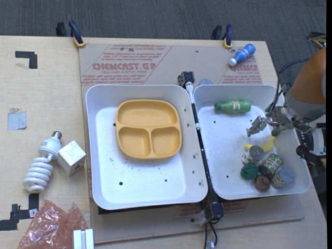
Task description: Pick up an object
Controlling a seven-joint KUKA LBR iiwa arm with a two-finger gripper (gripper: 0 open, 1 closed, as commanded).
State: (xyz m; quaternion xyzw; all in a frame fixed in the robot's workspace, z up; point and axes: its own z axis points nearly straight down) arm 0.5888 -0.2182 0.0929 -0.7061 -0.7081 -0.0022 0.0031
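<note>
1. Desk (46, 92): carries both white bins side by side; CFL bulb (40, 166), small white cube (72, 157) and a reddish plastic bag (49, 223) lie loose at its left, well apart from the bins
2. Left bin (98, 139): holds a yellow divided tray (149, 128), nothing else big in it
3. Right bin (228, 183): has the pickable stuff – green bottle (233, 106) lying on its side near the top wall, and a cluster in the lower right corner w/ a yellow piece (265, 145), a green-labelled can (271, 165) and other small caps, touching each other
4. Arm (310, 90): reaches in from the right, orange band over the bin's right edge
5. End effector (263, 126): over the right bin, just above the cluster, between bottle and yellow piece; fingers look apart, nothing between them
6. Step, as I judge it: approach/pre-grasp, nothing picked yet. Next move prob needs a descent onto one item & a close; yellow piece is nearest, but the cluster is tight so a finger could land on a neighbour
</note>
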